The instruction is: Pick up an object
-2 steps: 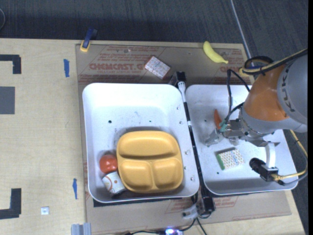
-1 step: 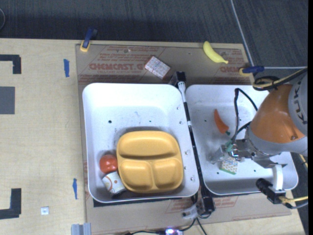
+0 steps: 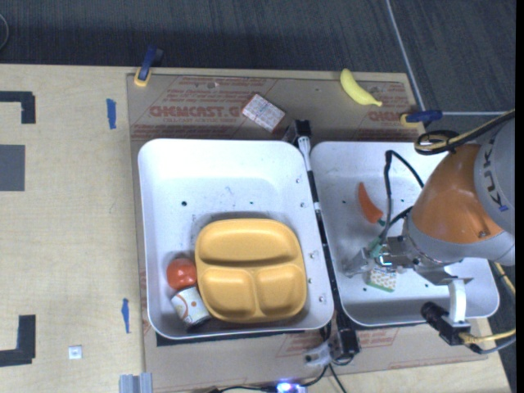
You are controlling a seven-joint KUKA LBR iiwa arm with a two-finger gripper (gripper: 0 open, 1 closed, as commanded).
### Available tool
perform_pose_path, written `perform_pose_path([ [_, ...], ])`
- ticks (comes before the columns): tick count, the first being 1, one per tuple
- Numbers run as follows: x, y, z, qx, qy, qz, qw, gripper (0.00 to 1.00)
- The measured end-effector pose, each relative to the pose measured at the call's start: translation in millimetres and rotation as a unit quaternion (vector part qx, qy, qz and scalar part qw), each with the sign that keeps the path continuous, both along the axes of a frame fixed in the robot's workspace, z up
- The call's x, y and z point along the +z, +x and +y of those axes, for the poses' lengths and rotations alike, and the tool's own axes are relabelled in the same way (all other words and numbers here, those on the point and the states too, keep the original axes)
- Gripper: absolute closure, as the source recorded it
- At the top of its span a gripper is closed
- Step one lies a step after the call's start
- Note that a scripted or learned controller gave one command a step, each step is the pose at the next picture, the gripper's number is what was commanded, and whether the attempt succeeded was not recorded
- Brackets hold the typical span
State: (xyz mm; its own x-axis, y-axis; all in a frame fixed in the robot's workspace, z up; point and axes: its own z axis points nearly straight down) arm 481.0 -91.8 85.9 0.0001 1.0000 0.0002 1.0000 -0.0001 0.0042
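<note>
The grey arm with its orange band reaches from the right into the right bin. Its gripper is low over the bin floor. A small white object with a green pattern lies just below and to the right of the gripper tip, partly under the wrist. Whether they touch is unclear. Farther back in the same bin an orange carrot-like piece lies apart from the gripper.
The left bin holds a yellow divided tray, a red-orange ball and a small white and orange can. Behind the bins, a banana and a patterned block lie on the cardboard. Black cables loop over the right bin.
</note>
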Motion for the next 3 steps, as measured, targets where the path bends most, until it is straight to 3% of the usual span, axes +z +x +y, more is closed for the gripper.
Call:
perform_pose_path([
  [3,-0.1,0.0,-0.3,0.0,-0.0007,-0.001,1.0,0.0],
])
